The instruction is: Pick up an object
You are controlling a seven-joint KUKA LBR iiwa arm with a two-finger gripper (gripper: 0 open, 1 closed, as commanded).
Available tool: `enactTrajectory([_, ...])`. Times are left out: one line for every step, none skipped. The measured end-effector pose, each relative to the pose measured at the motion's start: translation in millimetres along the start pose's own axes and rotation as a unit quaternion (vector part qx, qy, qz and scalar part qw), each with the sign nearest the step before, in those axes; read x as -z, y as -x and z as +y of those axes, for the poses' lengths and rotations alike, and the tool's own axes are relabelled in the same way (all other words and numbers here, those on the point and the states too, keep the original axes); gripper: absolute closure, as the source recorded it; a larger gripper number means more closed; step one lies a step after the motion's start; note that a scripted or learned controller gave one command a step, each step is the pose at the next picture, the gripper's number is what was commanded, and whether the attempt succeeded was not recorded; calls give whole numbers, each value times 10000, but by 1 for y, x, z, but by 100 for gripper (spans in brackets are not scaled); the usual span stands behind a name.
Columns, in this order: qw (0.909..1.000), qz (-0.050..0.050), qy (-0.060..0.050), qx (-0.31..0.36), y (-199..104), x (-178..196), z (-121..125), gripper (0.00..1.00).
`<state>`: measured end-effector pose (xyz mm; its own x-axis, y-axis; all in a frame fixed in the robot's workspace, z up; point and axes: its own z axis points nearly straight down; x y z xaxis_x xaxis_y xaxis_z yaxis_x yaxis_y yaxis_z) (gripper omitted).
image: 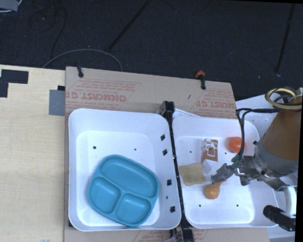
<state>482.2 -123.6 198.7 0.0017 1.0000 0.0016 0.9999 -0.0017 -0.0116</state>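
Starting at the left bin (81, 139): I've got a blue divided plate (122, 189) lying flat in it, broad and rigid, probably slick plastic with no easy edge to pinch, so I'm leaving it alone. Across the black divider (172, 160), in the right bin (222, 214), there's a tan sponge-like square (192, 173) just right of that divider; it looks soft and light, and should squash under a grip. Above it lies a small brown-and-white packet (209, 150), flat and thin. Further right of the sponge sits a small orange-brown lump (211, 190), rounded, likely light and firm, apt to roll. My tool (224, 173) hangs just above that lump, and whether its fingers are spread or closed I cannot tell from here. I'd take the lump across its middle. A red-orange ball (234, 144) sits farthest from the divider.
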Motion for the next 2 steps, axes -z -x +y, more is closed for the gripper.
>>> enactTrajectory([10000,-8,49,6,0,4,2,0])
enactTrajectory([10000,5,22,8,1,-39,0,0])
